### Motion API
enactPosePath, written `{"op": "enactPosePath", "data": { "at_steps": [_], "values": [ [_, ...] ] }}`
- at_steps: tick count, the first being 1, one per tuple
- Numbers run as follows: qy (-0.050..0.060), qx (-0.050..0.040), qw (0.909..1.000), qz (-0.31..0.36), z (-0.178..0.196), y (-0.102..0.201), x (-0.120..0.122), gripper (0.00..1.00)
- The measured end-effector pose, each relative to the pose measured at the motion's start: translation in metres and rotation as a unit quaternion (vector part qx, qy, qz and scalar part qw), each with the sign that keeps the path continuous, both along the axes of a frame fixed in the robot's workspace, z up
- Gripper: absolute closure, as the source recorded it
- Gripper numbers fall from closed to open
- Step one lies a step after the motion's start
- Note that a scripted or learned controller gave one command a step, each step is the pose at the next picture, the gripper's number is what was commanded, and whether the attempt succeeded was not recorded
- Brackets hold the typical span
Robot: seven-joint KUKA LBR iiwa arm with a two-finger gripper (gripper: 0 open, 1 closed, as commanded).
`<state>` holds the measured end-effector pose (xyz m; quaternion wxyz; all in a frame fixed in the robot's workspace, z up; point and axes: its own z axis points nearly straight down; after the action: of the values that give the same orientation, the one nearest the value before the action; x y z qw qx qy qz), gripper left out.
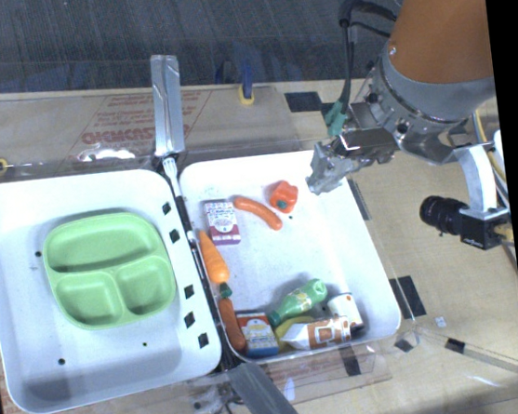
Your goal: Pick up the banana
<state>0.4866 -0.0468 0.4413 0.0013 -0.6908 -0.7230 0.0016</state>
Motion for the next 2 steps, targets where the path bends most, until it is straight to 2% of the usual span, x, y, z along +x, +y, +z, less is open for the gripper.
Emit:
{"op": "enactPosePath", "data": {
  "at_steps": [1, 2],
  "values": [
    [0.0, -0.0001, 1.0, 0.0, 0.0, 0.0, 0.0, 0.0],
    [0.001, -0.0008, 0.9998, -0.021, -0.068, 0.018, -0.01, 0.0]
  ]
}}
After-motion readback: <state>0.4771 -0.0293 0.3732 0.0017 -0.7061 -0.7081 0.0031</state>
